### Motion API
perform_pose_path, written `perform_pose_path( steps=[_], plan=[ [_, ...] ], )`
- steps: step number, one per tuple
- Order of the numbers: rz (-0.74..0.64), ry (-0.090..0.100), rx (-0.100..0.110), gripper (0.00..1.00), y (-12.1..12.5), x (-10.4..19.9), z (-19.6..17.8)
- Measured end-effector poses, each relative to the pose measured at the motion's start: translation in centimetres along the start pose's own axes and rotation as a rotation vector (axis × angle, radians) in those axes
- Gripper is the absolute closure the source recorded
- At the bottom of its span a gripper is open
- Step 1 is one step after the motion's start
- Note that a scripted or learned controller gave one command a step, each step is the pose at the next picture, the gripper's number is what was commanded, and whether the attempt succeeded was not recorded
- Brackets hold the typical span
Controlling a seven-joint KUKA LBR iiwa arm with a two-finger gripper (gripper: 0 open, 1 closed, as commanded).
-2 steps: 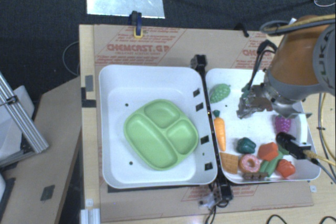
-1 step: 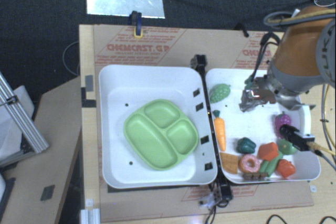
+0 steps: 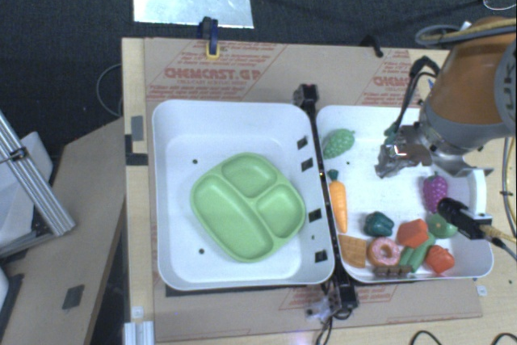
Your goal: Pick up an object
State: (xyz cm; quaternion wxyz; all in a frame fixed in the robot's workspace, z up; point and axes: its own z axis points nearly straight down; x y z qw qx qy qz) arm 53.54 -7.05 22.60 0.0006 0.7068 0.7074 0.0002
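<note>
Inside left bin (image 3: 174, 174), green divided plate (image 3: 247, 208), right bin (image 3: 363, 129) holding toy foods, carrot (image 3: 338, 204), donut (image 3: 383, 251), grapes (image 3: 435, 191), hand (image 3: 393, 166) above, finger state unclear.

Both white bins (image 3: 230, 119) look like smooth, slightly glossy plastic. The green divided plate (image 3: 247, 207) has a matt plastic sheen. The counter (image 3: 266, 65) is covered in printed brown cardboard. The gripper (image 3: 396, 159) appears to be bare grey metal. The toy carrot (image 3: 338, 204) looks like smooth plastic.
</note>
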Motion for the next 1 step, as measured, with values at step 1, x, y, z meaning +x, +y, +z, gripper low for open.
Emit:
perform_pose_path(
  steps=[1],
  plan=[
    [-0.005, 0.001, 0.000, 1.00, 0.67, 1.51, -0.57]
  ],
)
